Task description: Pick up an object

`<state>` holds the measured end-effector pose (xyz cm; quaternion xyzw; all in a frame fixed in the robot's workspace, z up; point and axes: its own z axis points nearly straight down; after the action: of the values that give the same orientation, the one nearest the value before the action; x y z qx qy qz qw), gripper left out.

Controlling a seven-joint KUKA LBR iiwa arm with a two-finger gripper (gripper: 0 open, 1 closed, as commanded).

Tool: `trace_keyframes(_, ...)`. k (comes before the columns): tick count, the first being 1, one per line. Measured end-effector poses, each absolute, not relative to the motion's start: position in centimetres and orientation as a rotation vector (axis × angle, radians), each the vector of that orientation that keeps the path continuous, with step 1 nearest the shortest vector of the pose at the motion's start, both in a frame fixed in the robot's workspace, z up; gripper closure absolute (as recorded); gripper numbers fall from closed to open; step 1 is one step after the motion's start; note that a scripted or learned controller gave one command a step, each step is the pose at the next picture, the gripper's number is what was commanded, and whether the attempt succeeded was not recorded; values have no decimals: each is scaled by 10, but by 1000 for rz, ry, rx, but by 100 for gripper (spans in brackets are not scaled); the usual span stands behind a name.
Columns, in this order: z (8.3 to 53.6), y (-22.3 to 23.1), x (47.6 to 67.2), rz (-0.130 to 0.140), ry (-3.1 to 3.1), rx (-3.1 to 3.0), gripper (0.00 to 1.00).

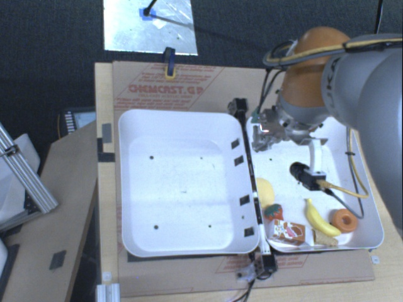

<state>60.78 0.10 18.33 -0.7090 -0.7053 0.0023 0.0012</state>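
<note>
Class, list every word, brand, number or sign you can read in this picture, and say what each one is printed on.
"CHEMCAST" in red, followed by characters too blurred to read: on the brown board under the bins.
Print on the small red and white packet in the right bin: too small to read.
</note>
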Motion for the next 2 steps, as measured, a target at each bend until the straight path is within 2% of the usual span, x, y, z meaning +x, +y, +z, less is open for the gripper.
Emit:
trace_keyframes(1,190,71,638,-7,-2234,-2213,100)
trace_keyframes(2,184,23,585,4,-2217,-2223,100)
